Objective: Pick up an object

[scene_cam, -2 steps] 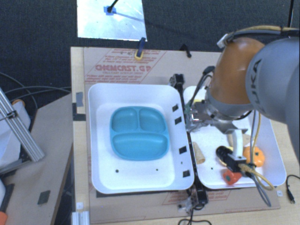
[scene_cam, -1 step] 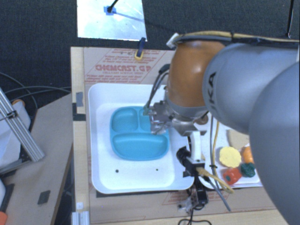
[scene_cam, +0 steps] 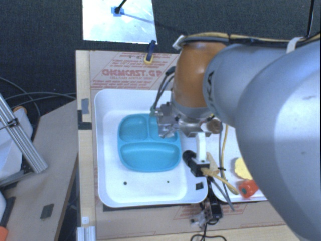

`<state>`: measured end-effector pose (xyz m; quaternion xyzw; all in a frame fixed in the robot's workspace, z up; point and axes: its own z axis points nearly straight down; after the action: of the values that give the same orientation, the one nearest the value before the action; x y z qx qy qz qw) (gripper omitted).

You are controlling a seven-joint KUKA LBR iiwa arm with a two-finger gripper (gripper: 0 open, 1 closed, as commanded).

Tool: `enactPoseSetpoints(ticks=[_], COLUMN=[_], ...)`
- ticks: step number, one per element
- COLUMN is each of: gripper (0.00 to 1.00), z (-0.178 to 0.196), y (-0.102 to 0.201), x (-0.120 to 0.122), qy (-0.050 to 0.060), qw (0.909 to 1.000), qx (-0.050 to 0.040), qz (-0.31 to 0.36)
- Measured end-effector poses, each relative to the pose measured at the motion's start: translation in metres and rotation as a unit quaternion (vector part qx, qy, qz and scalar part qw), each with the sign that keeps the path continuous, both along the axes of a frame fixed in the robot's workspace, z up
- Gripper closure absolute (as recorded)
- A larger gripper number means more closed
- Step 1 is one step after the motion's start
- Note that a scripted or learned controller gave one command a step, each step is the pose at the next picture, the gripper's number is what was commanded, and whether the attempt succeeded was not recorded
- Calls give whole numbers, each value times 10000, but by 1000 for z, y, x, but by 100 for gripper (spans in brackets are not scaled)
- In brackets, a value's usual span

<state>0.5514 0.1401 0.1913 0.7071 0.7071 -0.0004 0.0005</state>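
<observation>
A blue divided plate (scene_cam: 149, 149) is lying in the left bin (scene_cam: 108, 185), toward its middle. It is looking light, stiff and slippery; its raised rim seems the best hold. The end effector (scene_cam: 167, 128) is hovering at its upper right edge, closure impossible to tell.

Red printed lettering on the cardboard sheet (scene_cam: 131, 72) above the white bin (scene_cam: 108, 134), upper centre of the frame, reads roughly "CHEMCAST"; the smaller line beneath is illegible.
</observation>
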Motion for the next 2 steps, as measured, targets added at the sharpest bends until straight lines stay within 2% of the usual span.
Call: enactPoseSetpoints(ticks=[1, 2], gripper=[100, 100], z=[125, 175], y=[101, 58], x=[63, 120], qy=[-93, -58], qw=[9999, 10000], qx=[48, 10], qz=[64, -10])
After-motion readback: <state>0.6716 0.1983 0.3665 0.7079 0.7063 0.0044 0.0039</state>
